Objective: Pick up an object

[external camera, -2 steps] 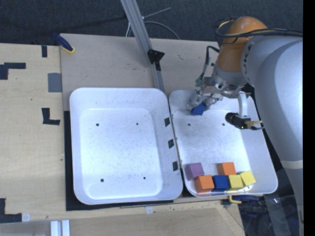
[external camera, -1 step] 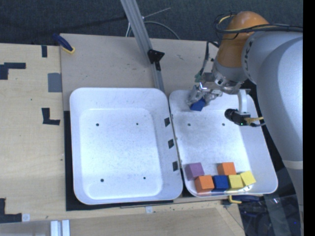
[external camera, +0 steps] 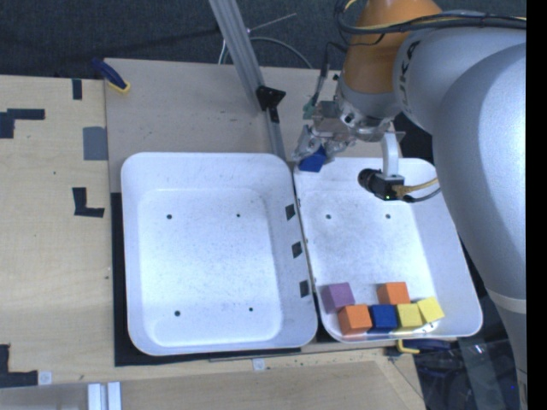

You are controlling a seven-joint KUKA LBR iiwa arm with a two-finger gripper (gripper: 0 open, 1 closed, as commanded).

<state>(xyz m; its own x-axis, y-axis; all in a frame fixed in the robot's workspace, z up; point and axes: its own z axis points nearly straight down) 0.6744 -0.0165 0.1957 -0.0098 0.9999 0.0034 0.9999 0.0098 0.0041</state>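
Note:
My gripper [external camera: 314, 154] hangs over the far left corner of the right bin [external camera: 444, 229], close to the rim between the two bins. A small blue block [external camera: 312, 163] sits between its fingertips, lifted off the bin floor. The fingers are shut on it. At the near edge of the right bin lies a cluster of blocks: a purple block [external camera: 338, 295], an orange block [external camera: 355, 318], a second blue block [external camera: 384, 316], a yellow block [external camera: 410, 314], another orange block [external camera: 393, 293] and another yellow block [external camera: 430, 309].
The left bin [external camera: 137, 229] lies beside the right one. A slanted metal pole [external camera: 244, 49] with a black clamp [external camera: 270, 98] rises just behind the bins, near the gripper. A black cable fitting [external camera: 382, 183] hangs off the wrist over the right bin.

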